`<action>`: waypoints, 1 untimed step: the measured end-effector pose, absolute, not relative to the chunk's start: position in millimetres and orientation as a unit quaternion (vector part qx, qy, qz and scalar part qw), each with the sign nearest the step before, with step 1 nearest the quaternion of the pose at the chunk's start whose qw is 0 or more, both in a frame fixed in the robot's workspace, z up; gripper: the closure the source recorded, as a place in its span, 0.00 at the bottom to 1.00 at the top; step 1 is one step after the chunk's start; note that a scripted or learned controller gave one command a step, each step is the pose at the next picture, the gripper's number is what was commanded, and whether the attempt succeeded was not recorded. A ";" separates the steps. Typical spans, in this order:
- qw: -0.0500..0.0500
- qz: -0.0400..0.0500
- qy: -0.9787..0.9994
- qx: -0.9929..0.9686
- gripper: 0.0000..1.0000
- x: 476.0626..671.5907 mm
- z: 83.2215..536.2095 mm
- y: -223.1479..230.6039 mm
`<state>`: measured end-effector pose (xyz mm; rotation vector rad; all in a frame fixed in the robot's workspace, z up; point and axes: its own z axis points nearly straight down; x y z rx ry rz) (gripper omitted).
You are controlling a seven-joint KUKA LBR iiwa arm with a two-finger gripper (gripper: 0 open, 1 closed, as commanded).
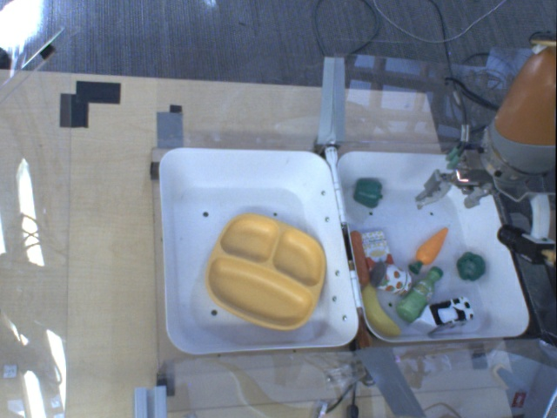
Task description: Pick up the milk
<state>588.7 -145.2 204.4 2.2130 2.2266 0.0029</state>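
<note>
— Where's the milk (452, 313)?

— Near corner of the right bin (519, 273), lying just beside the green bottle (419, 293). It's the little carton with black-and-white cow patches.

— And the gripper (454, 182)?

— Hanging over the far part of that same bin, well apart from the carton. The jaws look spread, with nothing between them.

— So what makes the reach go well?

— Come across to the near corner and drop straight down (the bin wall sits close on the carton's near side, so a slanted approach could clip it). I'd turn the wrist so the jaws close across the carton's short width, and mind the bottle — it's close enough to be nudged.

— Which way does it lie?

— On its side, I judge, long axis running roughly left to right, slightly tilted. Which end is the top I can't tell.
</note>
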 end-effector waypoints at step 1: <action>0.010 0.007 0.706 0.708 0.00 544.7 104.6 -119.0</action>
